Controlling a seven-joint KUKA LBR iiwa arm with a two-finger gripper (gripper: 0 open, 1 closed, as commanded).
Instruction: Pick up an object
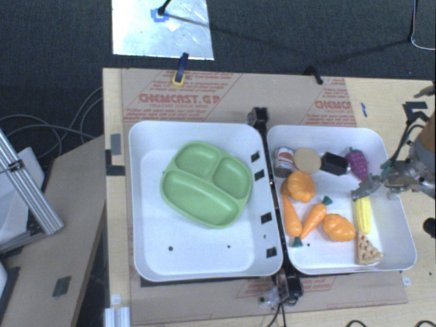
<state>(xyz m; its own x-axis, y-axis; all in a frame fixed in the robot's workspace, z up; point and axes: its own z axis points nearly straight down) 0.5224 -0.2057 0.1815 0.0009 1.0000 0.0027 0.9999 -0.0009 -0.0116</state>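
Toy foods fill the right bin; a green plate lies in the left bin.

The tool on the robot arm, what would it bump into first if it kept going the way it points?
Probably the yellow corn. The tool points left and down, just above it in the right bin. Depth is hard to judge.

You see the tool at 3 o'clock over the right bin, just above the corn; green plate in left bin.

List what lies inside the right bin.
In the right bin: can, grapes, two carrots, corn, pizza slice, orange lumps. The tool covers the corn's top.
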